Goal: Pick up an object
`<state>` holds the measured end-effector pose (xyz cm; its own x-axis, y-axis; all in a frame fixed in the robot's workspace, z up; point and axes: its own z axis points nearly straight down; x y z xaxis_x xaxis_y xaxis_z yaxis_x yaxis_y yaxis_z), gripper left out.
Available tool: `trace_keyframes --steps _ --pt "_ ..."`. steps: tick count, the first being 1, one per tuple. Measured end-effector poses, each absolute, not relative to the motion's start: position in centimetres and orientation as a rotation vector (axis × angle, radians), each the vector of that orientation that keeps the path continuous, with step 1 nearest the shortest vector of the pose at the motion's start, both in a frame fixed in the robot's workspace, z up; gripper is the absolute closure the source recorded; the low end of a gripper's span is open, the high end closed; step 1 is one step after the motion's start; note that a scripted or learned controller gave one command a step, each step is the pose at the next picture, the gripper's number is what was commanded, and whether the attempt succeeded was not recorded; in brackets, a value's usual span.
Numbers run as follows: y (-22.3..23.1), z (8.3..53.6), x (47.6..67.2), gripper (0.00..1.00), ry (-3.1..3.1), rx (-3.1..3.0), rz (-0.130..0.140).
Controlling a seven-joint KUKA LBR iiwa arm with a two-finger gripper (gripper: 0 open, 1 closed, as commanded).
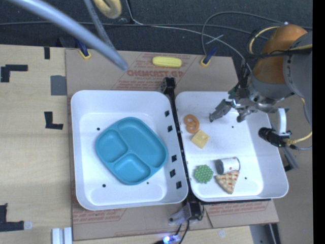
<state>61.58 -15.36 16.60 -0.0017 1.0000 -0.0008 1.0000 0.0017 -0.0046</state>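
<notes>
Over the right bin's (264, 151) far edge I see my gripper (232, 112) with fingers spread and nothing between them. All the pickings lie untouched below: pretzel (191, 122) and cheese (200, 139) mid-bin, broccoli (203, 174), can (227, 165) and pizza slice (228, 180) by the near edge. I judge the whole pick remains to do.

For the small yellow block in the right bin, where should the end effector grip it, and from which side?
Across the yellow block's two flat opposite sides, coming straight down from above. It lies flat on the right bin floor, just apart from the pretzel, so its top and edges look free.
</notes>
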Motion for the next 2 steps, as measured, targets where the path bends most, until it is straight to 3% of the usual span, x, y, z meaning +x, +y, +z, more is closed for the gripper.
trace_keyframes --steps 2 --pt "-15.4 8.4 61.5 0.00 -2.224 -2.221 0.002"
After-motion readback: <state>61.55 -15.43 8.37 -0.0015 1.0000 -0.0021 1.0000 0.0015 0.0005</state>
